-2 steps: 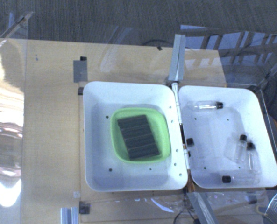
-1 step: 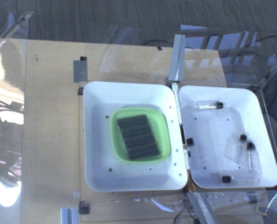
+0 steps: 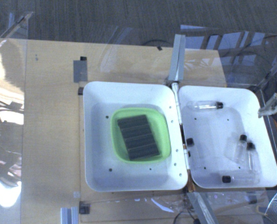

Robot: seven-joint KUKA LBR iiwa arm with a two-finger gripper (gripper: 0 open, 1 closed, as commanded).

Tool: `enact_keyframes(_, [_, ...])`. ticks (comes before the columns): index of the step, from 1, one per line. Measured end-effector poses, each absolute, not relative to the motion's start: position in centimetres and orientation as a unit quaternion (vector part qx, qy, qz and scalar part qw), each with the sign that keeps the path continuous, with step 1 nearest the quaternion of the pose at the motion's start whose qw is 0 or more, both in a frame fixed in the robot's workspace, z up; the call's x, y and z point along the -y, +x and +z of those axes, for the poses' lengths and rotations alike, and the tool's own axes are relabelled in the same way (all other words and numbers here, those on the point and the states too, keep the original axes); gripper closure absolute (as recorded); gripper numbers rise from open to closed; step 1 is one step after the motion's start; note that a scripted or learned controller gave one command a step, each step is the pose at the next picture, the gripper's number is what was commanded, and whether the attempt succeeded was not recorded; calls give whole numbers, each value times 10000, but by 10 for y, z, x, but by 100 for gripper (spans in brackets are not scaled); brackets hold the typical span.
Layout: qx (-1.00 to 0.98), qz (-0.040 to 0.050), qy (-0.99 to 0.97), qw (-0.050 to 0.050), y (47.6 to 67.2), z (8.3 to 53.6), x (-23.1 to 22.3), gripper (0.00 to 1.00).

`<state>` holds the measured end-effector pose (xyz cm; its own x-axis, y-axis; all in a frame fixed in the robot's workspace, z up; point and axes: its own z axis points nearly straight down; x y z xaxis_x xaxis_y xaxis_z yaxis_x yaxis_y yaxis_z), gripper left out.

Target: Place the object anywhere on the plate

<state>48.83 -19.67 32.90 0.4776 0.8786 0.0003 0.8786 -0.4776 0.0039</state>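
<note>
A lime-green square plate (image 3: 163,139) lies in the middle of the left white bin (image 3: 96,139). A dark grey ridged rectangular block (image 3: 138,137) rests flat on the plate, turned slightly off the plate's sides. Nothing touches or covers the block.
The right bin (image 3: 264,139) holds several clear vials with black caps: one near its back wall (image 3: 206,106), two at its right side (image 3: 247,153), one at its front (image 3: 234,178). A small black cap (image 3: 189,142) lies by the left wall. A grey metal post (image 3: 177,59) stands behind the bins.
</note>
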Motion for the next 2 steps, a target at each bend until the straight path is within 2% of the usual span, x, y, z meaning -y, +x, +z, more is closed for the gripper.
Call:
enact_keyframes(1, [-5049,25,8632,24,489,319,192,0])
enact_keyframes(2, [-5985,21,8011,32,488,345,193,0])
